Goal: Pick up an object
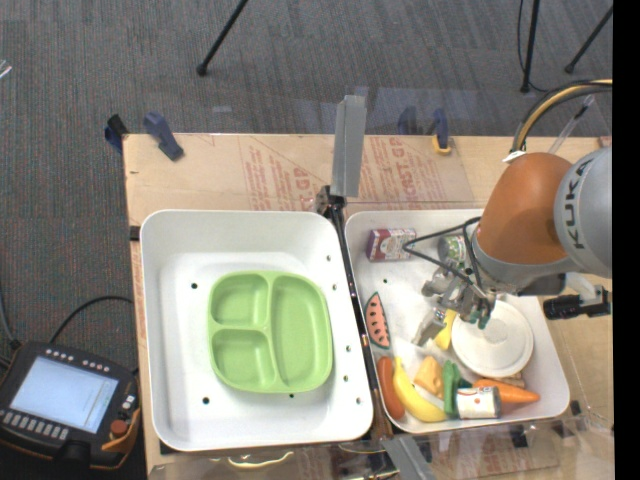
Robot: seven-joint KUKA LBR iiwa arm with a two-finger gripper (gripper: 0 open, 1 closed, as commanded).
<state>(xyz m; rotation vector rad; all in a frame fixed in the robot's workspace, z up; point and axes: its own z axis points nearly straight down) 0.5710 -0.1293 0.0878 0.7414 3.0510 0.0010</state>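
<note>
The left bin (pixel 160 268) held a green divided plate (pixel 270 331). The arm (pixel 535 213) reached into the right bin (pixel 400 278), its gripper (pixel 455 313) low over the bin floor. A white bowl (pixel 492 343) lay touching the gripper's right side, toy food just below, a watermelon slice (pixel 377 320) left, a small carton (pixel 390 244) above. Whether it gripped anything I could not tell.

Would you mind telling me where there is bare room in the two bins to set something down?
Left bin: bare floor rings the green divided plate, widest along the bin's left wall. Right bin: open floor lies between the small carton and the watermelon slice. Its near half is crowded with the white bowl, banana and carrot.
</note>
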